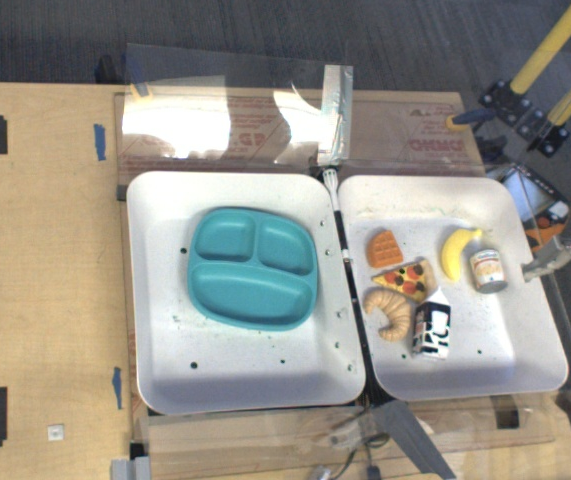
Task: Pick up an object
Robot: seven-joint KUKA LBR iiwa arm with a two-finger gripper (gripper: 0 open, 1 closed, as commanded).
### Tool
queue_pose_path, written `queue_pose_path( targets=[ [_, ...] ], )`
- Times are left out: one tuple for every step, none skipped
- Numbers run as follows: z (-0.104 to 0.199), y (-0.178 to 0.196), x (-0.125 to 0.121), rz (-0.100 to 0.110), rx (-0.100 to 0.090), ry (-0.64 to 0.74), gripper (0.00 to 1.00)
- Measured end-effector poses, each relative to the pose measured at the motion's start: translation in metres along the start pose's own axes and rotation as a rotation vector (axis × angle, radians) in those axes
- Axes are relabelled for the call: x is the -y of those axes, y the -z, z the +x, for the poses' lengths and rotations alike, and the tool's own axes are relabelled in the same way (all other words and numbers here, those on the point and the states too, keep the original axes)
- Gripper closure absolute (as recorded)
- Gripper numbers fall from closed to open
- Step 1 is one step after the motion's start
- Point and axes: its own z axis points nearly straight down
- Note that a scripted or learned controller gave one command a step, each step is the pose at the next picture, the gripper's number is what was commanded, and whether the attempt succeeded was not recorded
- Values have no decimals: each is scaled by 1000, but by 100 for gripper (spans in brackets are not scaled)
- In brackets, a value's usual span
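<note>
Teal divided plate (pixel 253 269) in left white bin (pixel 155 368), clear plastic sheet (pixel 230 118) behind, wooden bench (pixel 35 298)

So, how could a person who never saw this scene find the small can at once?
Look in the right bin, the one without the teal tray. Near its right wall, beside the banana, lies the small can. It alone is a silvery, labelled cylinder.

The teal divided plate (pixel 253 268) looks like smooth matt plastic. Both white bins (pixel 155 368) are matt and speckled. The banana (pixel 453 252) is glossy plastic; the surface (pixel 45 288) looks like plain wood.
</note>
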Motion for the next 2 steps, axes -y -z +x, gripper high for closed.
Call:
queue_pose_path(
  targets=[
    [22,94,-90,-10,2,6,0],
    [55,166,-177,-6,1,5,0]
  ],
)
